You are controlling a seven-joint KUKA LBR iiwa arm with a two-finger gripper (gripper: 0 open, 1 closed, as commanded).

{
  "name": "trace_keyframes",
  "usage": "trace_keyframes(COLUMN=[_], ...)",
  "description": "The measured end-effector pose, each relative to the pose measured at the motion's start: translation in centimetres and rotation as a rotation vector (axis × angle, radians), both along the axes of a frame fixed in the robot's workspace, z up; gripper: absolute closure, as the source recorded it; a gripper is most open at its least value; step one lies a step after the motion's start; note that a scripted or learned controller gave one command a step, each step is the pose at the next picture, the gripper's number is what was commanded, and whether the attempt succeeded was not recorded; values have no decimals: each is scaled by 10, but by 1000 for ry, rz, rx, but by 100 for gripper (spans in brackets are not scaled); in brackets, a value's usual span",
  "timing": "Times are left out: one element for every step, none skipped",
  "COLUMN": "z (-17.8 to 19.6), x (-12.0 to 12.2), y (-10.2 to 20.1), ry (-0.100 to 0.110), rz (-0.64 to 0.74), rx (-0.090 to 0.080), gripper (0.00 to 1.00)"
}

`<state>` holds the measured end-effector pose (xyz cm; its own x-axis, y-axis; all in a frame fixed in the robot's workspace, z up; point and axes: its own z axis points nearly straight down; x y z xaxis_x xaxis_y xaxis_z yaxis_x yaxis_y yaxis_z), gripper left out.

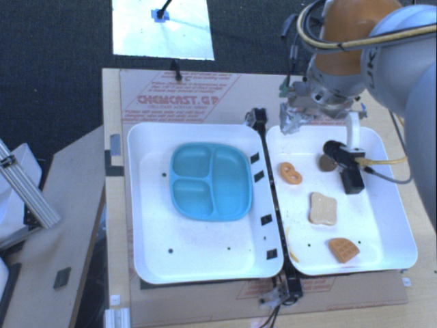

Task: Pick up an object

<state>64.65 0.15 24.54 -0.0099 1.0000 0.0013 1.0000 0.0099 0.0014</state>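
Note:
Four food items lie in the right bin (pixel 392 203): a pretzel (pixel 290 173), a brown round piece (pixel 327 162), a slice of toast (pixel 322 209) and an orange waffle piece (pixel 343 249). My gripper (pixel 289 123) hangs over the bin's far left corner, above and beyond the pretzel. I see nothing held in it. A black part of the wrist (pixel 345 165) partly covers the brown round piece.
A blue divided plate (pixel 209 182) lies in the left bin (pixel 150 203). A black-clipped divider (pixel 268 183) runs between the two bins. The arm's orange band (pixel 351 19) and grey body stand over the far right side.

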Motion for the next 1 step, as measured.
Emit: trace_keyframes(z=[-15], x=[-6], y=[50], ry=[0], rz=[-2], rx=[-1], gripper=[100])
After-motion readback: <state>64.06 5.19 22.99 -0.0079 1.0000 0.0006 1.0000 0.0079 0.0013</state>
